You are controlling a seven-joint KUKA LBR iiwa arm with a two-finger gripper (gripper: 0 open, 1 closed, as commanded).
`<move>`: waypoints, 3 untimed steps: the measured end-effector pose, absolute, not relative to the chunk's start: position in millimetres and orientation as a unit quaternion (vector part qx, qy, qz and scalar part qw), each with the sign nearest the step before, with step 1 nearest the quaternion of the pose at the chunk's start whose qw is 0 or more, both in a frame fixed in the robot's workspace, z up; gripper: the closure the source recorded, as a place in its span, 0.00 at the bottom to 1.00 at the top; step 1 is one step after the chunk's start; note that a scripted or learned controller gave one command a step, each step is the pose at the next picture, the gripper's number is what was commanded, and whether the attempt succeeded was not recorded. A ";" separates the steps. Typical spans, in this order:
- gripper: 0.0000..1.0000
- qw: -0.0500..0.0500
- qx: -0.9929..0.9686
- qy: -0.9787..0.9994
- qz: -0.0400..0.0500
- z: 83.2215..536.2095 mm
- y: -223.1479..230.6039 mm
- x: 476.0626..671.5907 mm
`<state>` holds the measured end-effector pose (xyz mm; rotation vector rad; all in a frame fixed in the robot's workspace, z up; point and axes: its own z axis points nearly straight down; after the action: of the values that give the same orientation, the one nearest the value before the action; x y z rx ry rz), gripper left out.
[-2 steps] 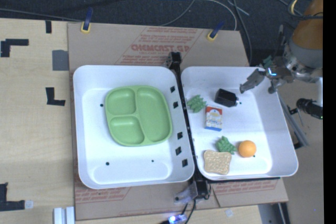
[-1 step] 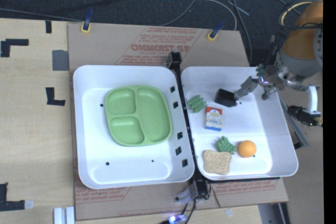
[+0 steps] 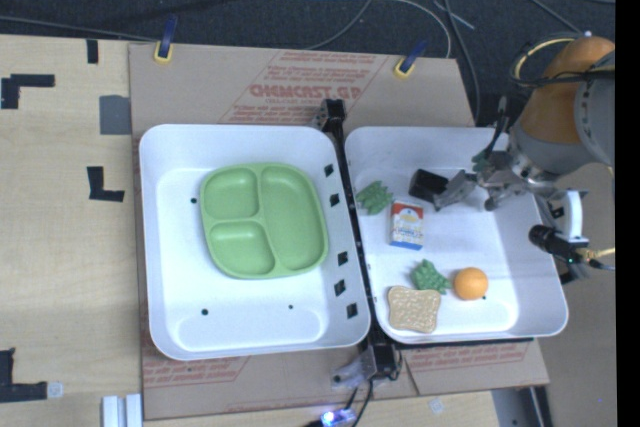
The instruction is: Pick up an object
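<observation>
I've got two white bins side by side on cardboard. Left bin holds a green divided plate, lying flat near its middle. Black clips run down the seam btwn the bins.

Right bin has the pickable stuff: a small green leafy piece near the left wall, a small red, white and blue carton just right of it, a second green leafy bit lower down, touching a tan cracker-like slab at the front, and an orange just beside those.

Gripper sits over the right bin's back half, above the carton, w/ the arm coming in from the right. Can't tell if its fingers are apart or together; nothing visibly held.
</observation>
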<state>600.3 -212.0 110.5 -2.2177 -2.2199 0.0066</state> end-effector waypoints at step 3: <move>1.00 -0.002 -0.706 -0.708 -0.001 227.4 -193.5 594.0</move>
<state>594.0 -193.5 227.4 -2.2210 -2.2264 -0.0029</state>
